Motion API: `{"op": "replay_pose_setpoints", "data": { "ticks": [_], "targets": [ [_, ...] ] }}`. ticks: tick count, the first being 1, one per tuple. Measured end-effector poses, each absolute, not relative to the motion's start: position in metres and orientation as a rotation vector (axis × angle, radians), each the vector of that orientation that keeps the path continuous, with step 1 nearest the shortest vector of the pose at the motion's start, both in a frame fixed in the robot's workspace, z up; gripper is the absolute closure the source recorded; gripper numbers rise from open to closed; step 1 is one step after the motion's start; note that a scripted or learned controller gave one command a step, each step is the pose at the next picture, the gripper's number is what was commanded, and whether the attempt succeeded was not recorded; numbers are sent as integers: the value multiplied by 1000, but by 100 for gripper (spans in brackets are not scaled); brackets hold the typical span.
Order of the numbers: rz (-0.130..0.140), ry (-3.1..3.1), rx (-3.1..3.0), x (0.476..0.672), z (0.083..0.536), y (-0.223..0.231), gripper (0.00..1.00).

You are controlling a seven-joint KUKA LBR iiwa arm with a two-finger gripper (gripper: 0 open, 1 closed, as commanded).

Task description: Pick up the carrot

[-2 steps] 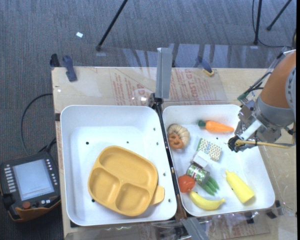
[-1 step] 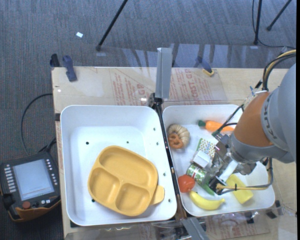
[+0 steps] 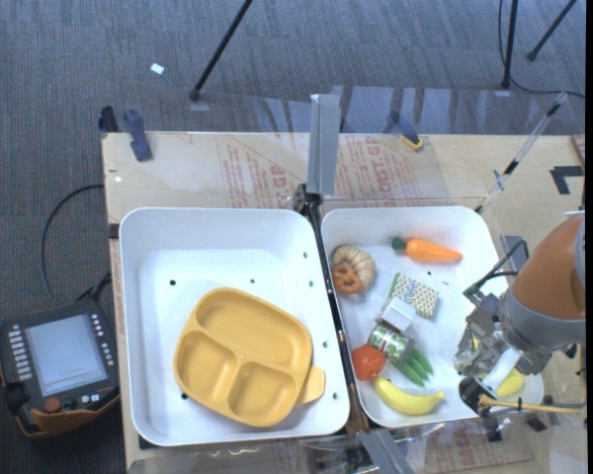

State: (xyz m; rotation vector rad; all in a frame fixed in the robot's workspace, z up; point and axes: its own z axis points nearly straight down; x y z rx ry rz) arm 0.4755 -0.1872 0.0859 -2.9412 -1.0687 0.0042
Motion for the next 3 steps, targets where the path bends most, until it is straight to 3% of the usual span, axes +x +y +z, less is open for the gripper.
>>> {"op": "replay_pose_setpoints", "data": {
  "ticks": [1,2,3],
  "targets": [
    [9,-691,-3058,529,109,-136,100],
    [1,-469,-3104,546,223,-105,100],
    [25,-476,-3099,545,226,-103,100]
  ]
}}
